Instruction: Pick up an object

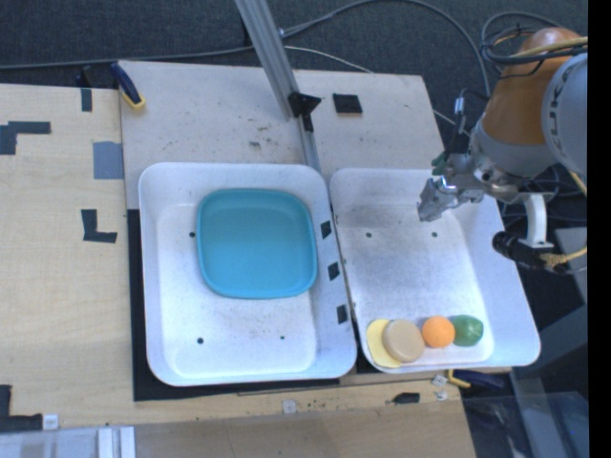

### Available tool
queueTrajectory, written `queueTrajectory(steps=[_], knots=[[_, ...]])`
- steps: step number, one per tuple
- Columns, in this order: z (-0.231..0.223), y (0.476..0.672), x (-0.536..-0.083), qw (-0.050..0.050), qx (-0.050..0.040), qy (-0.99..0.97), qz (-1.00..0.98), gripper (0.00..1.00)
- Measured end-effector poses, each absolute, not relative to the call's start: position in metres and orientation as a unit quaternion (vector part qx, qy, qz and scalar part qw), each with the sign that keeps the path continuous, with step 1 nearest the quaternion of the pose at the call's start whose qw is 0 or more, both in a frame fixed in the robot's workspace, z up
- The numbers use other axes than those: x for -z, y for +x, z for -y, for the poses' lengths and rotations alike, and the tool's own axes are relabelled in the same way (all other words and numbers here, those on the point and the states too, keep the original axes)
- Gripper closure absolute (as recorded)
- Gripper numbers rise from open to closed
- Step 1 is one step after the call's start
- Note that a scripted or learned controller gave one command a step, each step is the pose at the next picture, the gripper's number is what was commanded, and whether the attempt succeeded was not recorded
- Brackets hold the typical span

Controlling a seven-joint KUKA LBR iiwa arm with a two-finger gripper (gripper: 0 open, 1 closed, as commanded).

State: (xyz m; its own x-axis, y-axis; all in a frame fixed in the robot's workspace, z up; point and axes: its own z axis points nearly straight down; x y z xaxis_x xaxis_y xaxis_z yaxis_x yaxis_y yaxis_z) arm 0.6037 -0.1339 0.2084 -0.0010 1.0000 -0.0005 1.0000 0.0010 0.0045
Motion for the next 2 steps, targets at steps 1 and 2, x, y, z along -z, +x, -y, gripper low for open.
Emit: queueTrajectory(steps=[1,2], knots=[[0.134,0.604,-0.261,0.002,-0.0013,0.707,-0.707,1.0],[0.082,0.58,-0.262,0.0,-0.0002,0.706,-0.708,1.0]])
